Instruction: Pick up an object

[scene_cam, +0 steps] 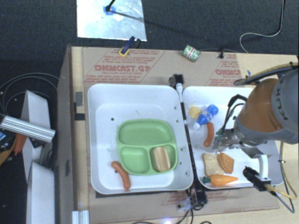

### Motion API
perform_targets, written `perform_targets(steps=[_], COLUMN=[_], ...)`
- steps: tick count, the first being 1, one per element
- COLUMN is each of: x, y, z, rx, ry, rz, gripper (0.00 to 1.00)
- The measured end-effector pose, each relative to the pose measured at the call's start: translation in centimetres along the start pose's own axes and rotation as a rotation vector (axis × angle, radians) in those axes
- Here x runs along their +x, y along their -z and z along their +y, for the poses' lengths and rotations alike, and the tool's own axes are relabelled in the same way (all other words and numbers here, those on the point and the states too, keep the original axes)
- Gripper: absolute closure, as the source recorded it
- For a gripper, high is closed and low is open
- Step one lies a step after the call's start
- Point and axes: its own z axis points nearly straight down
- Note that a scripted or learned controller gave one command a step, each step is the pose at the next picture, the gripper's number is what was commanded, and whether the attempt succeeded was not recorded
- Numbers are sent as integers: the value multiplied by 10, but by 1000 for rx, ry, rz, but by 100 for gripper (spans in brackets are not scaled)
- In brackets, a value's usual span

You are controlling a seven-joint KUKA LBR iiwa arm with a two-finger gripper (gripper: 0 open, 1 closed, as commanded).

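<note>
At the near edge of the right bin (275, 181) lies a carrot (223, 180), just behind it a slice of bread (211, 162) touching a brown croissant-like piece (227, 162); in the left bin (100, 125) a sausage (121, 174) lies beside a green divided tray (140, 134) with a bread roll (161, 158) in one compartment. The gripper (221, 142) sits low over the right bin just behind the bread, beside a second sausage (209, 134); whether anything is in its grip cannot be told. Farther back lie a yellow and a blue toy (203, 113).

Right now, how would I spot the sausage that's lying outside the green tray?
Find the left white bin holding the green tray. The sausage lies on the bin floor off the tray's lower left corner, long and reddish-orange, unlike the tan bread inside the tray.
</note>
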Motion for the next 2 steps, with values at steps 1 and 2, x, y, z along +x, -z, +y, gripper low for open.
perform_targets(steps=[1, 2], x=[0, 2], y=[0, -11], z=[0, 57], rx=[0, 2], ry=[0, 1], rz=[0, -1], gripper=[0, 0])
